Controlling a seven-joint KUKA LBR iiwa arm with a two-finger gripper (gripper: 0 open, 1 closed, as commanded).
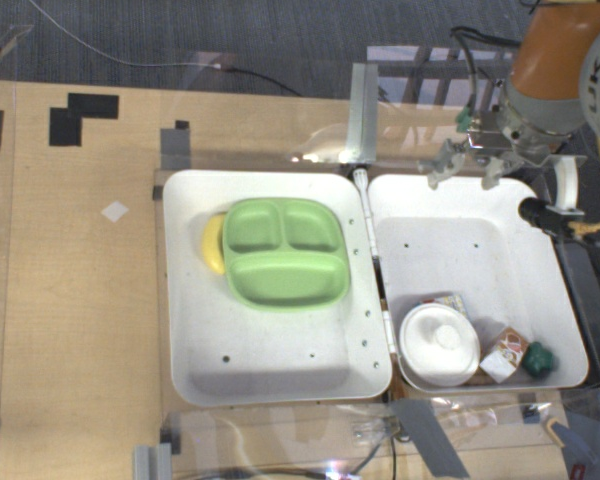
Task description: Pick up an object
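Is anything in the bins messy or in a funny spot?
A little. In the left bin, a yellow thing pokes out from under the green divided plate's left edge, mostly hidden. In the right bin, the white bowl, a small carton and a dark green thing are crowded into the near corner.

Lighting: bright, even, overhead. Shadows: soft, faint, under the green divided plate [284, 251] and along bin walls. Glare: white bins [270, 373] near overexposure; sheen on clear sheeting at the worktop [70, 298] far and near edges. Focus: slightly soft overall; arm at far right corner mildly blurred.
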